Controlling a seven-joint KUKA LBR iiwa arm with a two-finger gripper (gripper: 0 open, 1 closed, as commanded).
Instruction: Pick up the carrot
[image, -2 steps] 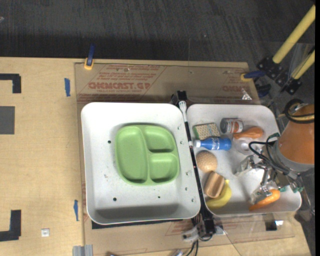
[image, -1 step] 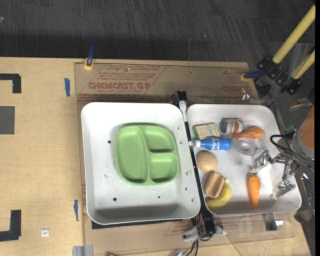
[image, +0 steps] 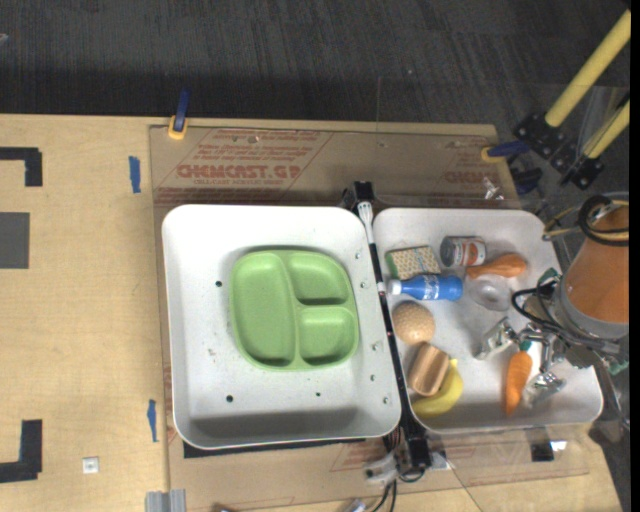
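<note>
We are at the reaching step: our hand (image: 528, 358) hangs low over the right bin (image: 455, 222), its metal fingers straddling the top of the carrot (image: 516, 380), which lies near the bin's right wall. We cannot tell whether the hand is released or clenched, so we judge the carrot not yet lifted. Next we would need to settle squarely around it, close, and rise straight up. The right bin also holds a can (image: 462, 251), an orange piece (image: 497, 267), a blue bottle (image: 428, 289), a round bun (image: 412, 322), a brown cup (image: 429, 368) and a yellow piece (image: 445, 394). The left bin (image: 195, 300) holds a green divided tray (image: 293, 307)
</note>
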